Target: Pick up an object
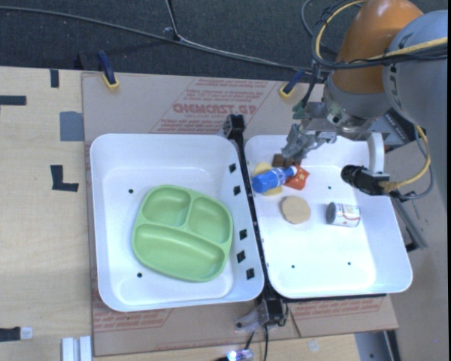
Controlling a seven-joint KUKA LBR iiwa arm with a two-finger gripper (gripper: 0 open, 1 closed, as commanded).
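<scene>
The left white bin (105, 201) holds a green divided plate (183, 232), which lies near the bin's middle. Both bins rest on a cardboard sheet (203, 104) with red print, on the wooden worktop (30, 239). Two blue-and-yellow clamps (107, 72) grip the sheet's far edge. Black cables (173, 32) run over the dark floor (233, 13) behind the worktop.

Two white bins sit side by side. The left bin (105, 201) holds one green divided plate (183, 232). The right bin (361, 277) holds one blue bottle (273, 179), one tan round disc (295, 210), one small can (343, 214), and, near its top-left corner, perhaps two or three small items (297, 176) crowded together.
</scene>
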